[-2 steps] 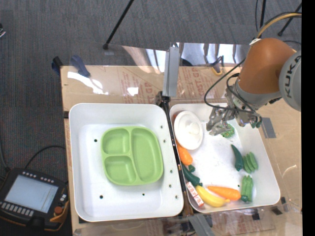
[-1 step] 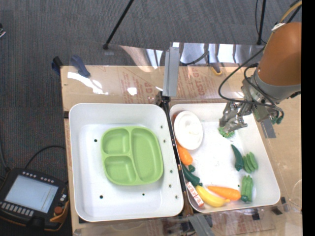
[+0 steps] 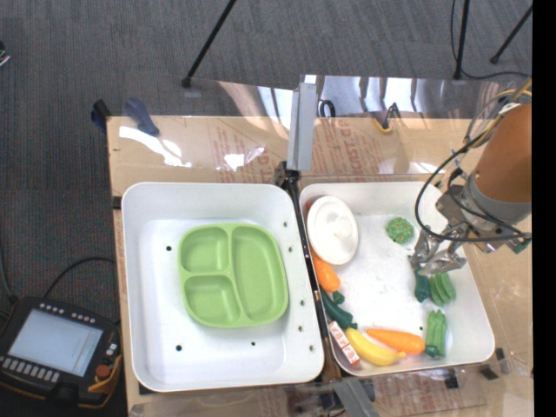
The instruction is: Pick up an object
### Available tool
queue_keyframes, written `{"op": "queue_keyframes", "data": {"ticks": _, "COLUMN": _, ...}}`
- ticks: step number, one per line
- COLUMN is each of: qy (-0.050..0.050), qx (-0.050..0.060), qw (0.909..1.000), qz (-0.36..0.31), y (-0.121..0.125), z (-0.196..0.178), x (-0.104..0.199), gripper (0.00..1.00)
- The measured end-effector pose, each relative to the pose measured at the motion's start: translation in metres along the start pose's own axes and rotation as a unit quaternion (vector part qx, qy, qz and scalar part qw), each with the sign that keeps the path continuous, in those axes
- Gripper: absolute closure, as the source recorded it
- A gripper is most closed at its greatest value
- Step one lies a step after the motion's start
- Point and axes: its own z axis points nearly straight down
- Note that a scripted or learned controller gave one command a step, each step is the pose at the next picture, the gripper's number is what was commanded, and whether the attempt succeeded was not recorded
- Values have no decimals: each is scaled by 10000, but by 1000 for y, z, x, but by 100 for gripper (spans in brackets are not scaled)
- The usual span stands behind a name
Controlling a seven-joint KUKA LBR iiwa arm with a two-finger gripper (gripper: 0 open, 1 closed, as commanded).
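The camera view looks down on two white bins side by side: the left bin (image 3: 139,233) holds one light-green divided plate (image 3: 233,274) with three compartments, lying flat near its middle. The right bin (image 3: 473,315) holds the toy food. One white round lid or bowl (image 3: 334,228) lies at its upper left, and one small green broccoli piece (image 3: 400,229) sits to the right of it. Along the left wall lie one orange carrot (image 3: 327,275) and one dark green vegetable (image 3: 340,310) below it. At the near edge are one yellow banana (image 3: 371,347), a second orange carrot (image 3: 395,339) touching it, and one small red-and-white carton (image 3: 345,344). Two green pod-shaped vegetables lie on the right: one (image 3: 437,287) directly under the gripper (image 3: 432,259), the other (image 3: 435,332) lower down. The gripper hangs low just above the upper pod, apparently touching its top; whether its fingers are spread or closed on it cannot be told.
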Motion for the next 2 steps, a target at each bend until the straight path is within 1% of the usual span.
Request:
{"op": "queue_keyframes", "data": {"ticks": 1, "qy": -16, "qx": 22, "qw": 10000, "qz": 4, "y": -1, "z": -3, "x": -1, "gripper": 0}}
{"op": "queue_keyframes", "data": {"ticks": 2, "qy": 2, "qx": -10, "qw": 10000, "qz": -99, "y": 28, "z": 61, "x": 36, "gripper": 0}}
